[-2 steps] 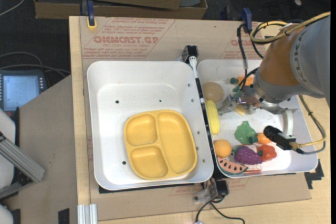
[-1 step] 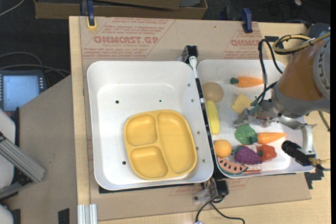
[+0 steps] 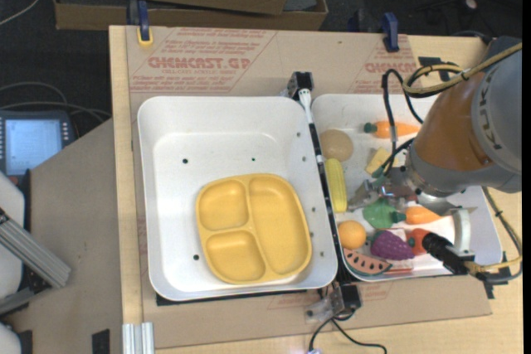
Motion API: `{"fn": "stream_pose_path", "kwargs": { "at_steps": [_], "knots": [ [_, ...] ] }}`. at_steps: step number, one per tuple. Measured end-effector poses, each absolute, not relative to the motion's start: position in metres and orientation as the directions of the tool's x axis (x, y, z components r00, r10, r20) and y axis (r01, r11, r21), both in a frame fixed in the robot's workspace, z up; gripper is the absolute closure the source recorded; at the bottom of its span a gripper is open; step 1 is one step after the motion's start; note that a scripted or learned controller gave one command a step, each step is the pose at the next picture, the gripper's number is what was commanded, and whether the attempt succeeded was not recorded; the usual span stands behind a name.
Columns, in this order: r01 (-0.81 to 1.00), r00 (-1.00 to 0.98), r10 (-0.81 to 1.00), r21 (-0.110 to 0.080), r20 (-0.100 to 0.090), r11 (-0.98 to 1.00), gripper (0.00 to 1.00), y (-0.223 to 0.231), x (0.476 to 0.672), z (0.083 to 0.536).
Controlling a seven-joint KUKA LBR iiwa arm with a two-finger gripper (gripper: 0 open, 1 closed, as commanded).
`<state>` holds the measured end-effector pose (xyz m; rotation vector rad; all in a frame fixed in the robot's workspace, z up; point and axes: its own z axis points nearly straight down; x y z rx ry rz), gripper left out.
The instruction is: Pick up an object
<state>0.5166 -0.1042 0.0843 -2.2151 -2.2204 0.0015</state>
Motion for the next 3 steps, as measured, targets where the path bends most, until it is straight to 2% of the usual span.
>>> {"fn": "stream_pose_path", "kwargs": {
  "at_steps": [1,2,3],
  "knots": [
    [1.0,0.0,1.0,0.0,0.001,0.0,1.0,-0.106,0.518,0.095],
    [1.0,0.001,1.0,-0.001,0.001,-0.001,0.0,-0.106,0.518,0.094],
    [1.0,0.002,1.0,-0.005,0.002,-0.002,0.0,-0.112,0.477,0.084]
  ]
}}
